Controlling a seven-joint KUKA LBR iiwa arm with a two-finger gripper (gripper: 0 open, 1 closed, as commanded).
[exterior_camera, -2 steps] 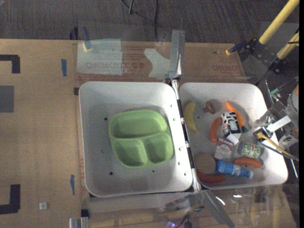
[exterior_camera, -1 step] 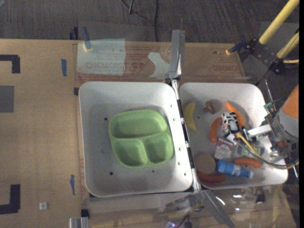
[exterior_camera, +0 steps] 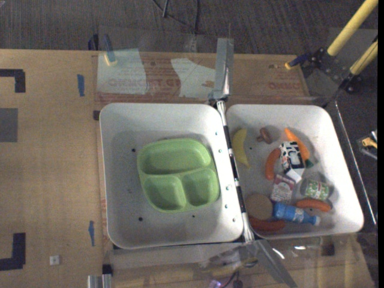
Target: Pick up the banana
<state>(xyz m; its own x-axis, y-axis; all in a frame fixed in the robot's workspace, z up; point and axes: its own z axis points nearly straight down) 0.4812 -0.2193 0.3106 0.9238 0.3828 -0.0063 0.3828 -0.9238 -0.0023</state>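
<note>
Start at the bottom of the frame, in the right white plastic bin: a dark red sausage-shaped toy and a blue tube lie along its lower edge, with a brown disc just above them. Move up and you reach the pale yellow banana, at the bin's left wall in the right centre of the frame. Its long axis runs nearly up and down the picture, tilted slightly, and it lies apart from the orange carrot-shaped toys. The left bin holds a green sectioned tray. You cannot judge the gripper's state here; expect a reach leftward across the toys.
</note>
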